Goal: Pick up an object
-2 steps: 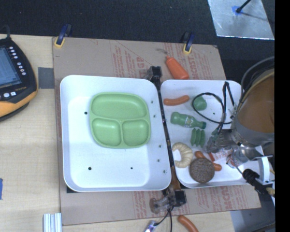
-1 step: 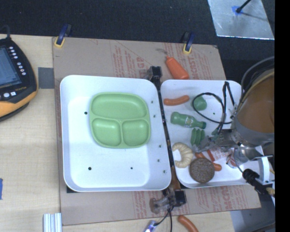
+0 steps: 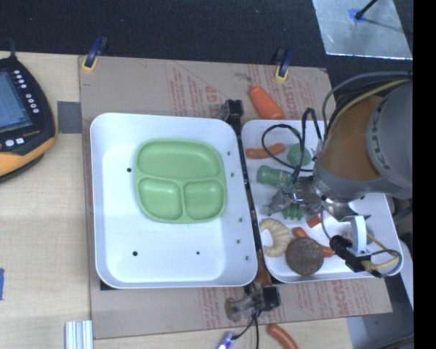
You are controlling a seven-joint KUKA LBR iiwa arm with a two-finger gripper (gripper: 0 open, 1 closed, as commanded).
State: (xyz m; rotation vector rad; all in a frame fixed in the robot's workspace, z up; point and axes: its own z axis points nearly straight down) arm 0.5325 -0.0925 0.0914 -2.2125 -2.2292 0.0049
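1. The arm (image 3: 363, 147) enters from the right and hangs low over the right bin (image 3: 378, 208), covering much of it.
2. The gripper (image 3: 294, 195) sits near the middle of the right bin, above a cluster of small green items (image 3: 291, 211). The finger state cannot be told; the wrist and cables hide it.
3. A black cable (image 3: 280, 133) loops from the wrist across the upper part of the right bin.
4. The right bin holds a green bottle (image 3: 270, 174), a small carrot (image 3: 265, 152), a beige ring (image 3: 275, 236) and a brown disc (image 3: 304, 257). The ring and the disc lie side by side at the near edge.
5. The left bin (image 3: 116, 253) holds a green tray (image 3: 180, 179) with 3 compartments, set in its upper half.
6. An orange carrot (image 3: 264, 102) lies on the cardboard (image 3: 167, 86) just beyond the right bin.
7. A pendant (image 3: 11, 118) with a screen lies on the bench at the far left.
8. 2 clips (image 3: 94, 51) pin the cardboard at its far edge.
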